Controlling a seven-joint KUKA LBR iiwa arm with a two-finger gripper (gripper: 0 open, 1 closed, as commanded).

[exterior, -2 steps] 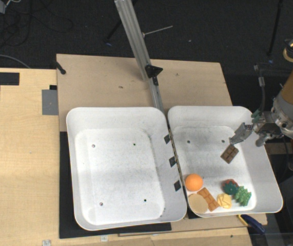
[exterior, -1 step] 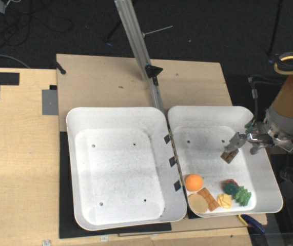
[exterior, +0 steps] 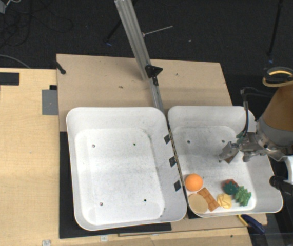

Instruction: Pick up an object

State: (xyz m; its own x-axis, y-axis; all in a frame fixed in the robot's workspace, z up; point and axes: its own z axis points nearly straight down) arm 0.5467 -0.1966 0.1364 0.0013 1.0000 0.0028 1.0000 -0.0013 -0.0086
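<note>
In the right bin, several small objects cluster in the near corner: an orange ball, a brown stick-shaped piece, a beige disc, a yellow lump, a green leafy piece and a dark red-and-green piece. My gripper hangs over the right part of this bin, above and behind the cluster and apart from it. Its two fingers are spread open and there is nothing between them.
The left bin lies beside the right one, with a row of black clips along the shared wall. A slanted metal rail rises behind the bins. The arm's orange-banded body stands at the right edge.
</note>
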